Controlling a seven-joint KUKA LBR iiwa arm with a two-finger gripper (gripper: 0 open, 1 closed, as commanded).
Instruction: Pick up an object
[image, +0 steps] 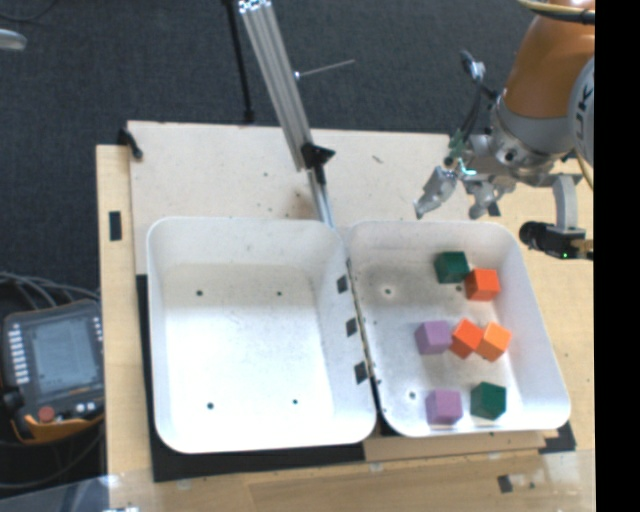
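The right bin (540, 330) holds several small blocks. A dark green block (451, 266) and an orange block (483, 283) lie near its far wall. In the middle sit a purple block (433, 336) and two orange blocks (466, 338) (494, 341) pressed together. Another purple block (443, 406) and a green block (488, 400) rest by the near wall. My gripper (459, 197) hangs above the far rim of the right bin, open, with nothing between its fingers.
The left bin (250, 335) stands beside the right one, sharing a middle wall. A slanted metal pole (285, 100) rises behind the bins. A pendant with a screen (55, 360) lies at the left, off the bench.
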